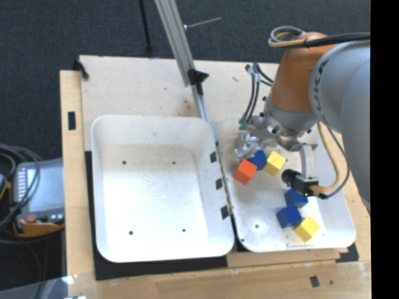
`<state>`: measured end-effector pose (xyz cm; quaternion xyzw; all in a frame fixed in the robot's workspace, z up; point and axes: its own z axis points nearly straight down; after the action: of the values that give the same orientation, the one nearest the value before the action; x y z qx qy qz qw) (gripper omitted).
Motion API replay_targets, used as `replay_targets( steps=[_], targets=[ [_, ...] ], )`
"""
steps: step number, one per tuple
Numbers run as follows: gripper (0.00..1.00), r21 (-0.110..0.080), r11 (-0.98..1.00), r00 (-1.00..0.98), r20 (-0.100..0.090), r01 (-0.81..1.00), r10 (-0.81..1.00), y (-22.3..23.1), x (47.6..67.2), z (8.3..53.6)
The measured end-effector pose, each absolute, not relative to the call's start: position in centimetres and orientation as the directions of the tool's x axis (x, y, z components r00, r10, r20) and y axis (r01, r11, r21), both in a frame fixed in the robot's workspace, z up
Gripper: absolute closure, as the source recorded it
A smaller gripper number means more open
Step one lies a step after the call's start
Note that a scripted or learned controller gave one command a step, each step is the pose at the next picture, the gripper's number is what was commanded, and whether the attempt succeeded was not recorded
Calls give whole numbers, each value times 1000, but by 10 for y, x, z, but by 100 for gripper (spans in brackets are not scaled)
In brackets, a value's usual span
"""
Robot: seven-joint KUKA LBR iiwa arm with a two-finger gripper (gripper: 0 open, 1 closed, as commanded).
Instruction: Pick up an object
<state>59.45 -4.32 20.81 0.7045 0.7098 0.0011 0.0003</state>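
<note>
Landmark: I take the right bin (340,229) as my reference; every block sits inside it.
Gripper: I see the gripper (252,143) low over the bin's upper-left part, under the arm (299,86) with its orange band. Whether it is spread, closed, or clamping anything, I cannot tell; the wrist hides that.
Nearest candidates: the orange block (245,170) lies just below the gripper, toward the bin's left wall. A blue block (257,159) sits touching or almost touching it, partly tucked under the tool, and a yellow block (275,163) is just beside that one.
Other candidates: two more blue blocks (293,207) and a second yellow block (306,228) lie in the bin's lower part, well apart from the tool.
Progress: I judge the pick is at the descent or closing stage; nothing looks lifted.
How I would do it well: I would centre on one block rather than the seam between neighbours, since the three are crowded and a straddling close may push them apart.
Risk: the bin's left wall is near, so I keep the approach vertical.
Check: I would confirm a block rises with the tool before calling it held.
</note>
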Motion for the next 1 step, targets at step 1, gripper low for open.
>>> replay_targets(
  steps=[1],
  targets=[
    [100,2,8,-8,2,1000,1000,12,610,207]
  ],
)
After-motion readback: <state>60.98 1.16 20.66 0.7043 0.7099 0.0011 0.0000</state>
